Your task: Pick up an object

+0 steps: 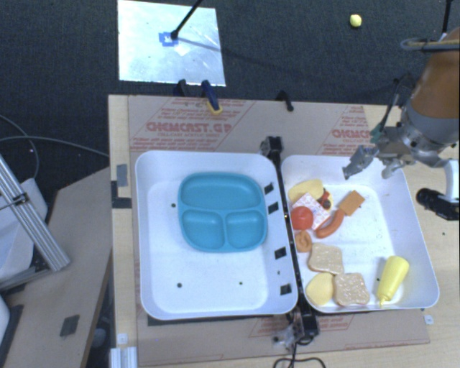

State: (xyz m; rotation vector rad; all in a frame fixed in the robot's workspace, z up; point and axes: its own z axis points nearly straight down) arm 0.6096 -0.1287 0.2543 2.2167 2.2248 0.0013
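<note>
Cardboard point(215, 122) underlies both white bins point(165, 287) on dark carpet point(57, 72), while the gripper point(373, 164) hovers, fingers apart, empty

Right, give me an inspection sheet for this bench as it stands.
Surface: two white bins side by side, left bin, right bin.
Job's things: toy food in right bin: yellow bottle, sausage, tomato, bread slices.
Clutter: blue divided tray in left bin.
Grippers: gripper open above right bin's far edge, holding nothing.
Cables: black cable at left.
Surroundings: small yellow ball on dark floor.
</note>
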